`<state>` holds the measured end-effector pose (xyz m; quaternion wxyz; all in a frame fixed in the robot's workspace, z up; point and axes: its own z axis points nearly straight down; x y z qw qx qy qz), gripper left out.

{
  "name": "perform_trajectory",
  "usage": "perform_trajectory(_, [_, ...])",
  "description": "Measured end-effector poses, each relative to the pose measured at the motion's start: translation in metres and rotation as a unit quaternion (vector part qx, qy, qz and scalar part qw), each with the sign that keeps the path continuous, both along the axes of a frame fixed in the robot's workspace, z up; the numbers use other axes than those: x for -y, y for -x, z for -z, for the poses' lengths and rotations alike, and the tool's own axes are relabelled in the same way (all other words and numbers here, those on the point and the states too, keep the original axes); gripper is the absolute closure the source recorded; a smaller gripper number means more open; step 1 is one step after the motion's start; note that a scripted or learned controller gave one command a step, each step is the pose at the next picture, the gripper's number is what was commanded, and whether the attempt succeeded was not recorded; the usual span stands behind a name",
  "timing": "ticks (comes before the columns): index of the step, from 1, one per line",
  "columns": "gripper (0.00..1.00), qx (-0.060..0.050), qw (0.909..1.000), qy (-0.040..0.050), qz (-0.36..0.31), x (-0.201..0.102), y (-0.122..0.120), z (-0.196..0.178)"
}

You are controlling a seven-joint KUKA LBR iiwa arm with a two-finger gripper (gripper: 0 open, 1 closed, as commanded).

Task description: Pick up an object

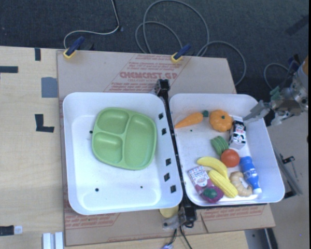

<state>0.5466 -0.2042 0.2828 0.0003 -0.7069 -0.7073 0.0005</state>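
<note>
The right bin (pixel 263 139) holds several toy foods: a carrot (pixel 189 120), an orange pumpkin (pixel 221 120), a small cow-patterned carton (pixel 238 134), a green vegetable (pixel 219 144), a red tomato (pixel 229 157), a blue bottle (pixel 250 173), two bananas (pixel 217 174), a pink-edged packet (pixel 198 177) and a purple-green piece (pixel 211 194). My gripper (pixel 261 116) hangs above the bin's upper right rim, right of the carton. It is open, and nothing sits between its fingers.
A green divided plate (pixel 125 138) lies in the left bin (pixel 75 154). A black divider (pixel 167 134) runs between the bins. Cables (pixel 166 19) loop on the dark floor behind the bench, and two clamps (pixel 72 48) grip the cardboard base.
</note>
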Motion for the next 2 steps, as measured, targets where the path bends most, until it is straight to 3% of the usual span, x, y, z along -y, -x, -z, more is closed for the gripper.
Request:
perform_trajectory(1, [0.0,-0.001,1.0,-0.0004,-0.002,-0.002,-0.069,0.137])
perform_trajectory(2, [0.0,0.007,1.0,0.0007,-0.001,-0.044,-0.12,0.185])
